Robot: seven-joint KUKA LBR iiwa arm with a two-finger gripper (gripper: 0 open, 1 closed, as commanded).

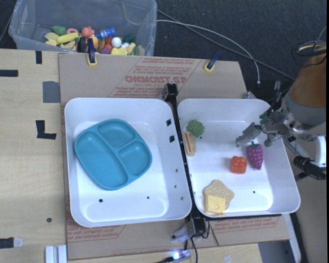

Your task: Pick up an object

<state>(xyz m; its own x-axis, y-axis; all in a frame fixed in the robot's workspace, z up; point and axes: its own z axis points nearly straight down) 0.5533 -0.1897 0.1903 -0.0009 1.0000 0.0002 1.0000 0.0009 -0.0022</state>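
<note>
In the right bin (274, 201) lie several toy foods: a green broccoli (195, 127), a hot dog (189, 143), a red pepper (238, 164), a purple bunch of grapes (255, 156) and a sandwich with a yellow cheese slice (217, 196). My gripper (256, 140) reaches in from the right and hangs over the bin's right side, just above the grapes. Its fingers are spread open, one pointing left (243, 138) and one to the right of the grapes' stem. Nothing is held between them.
The left bin (82, 201) holds a blue divided plate (113, 153). A black divider (178, 147) runs between the two bins. A clear box of small toys (85, 23) stands beyond the bins at the back left. A cable (219, 37) trails across the dark floor.
</note>
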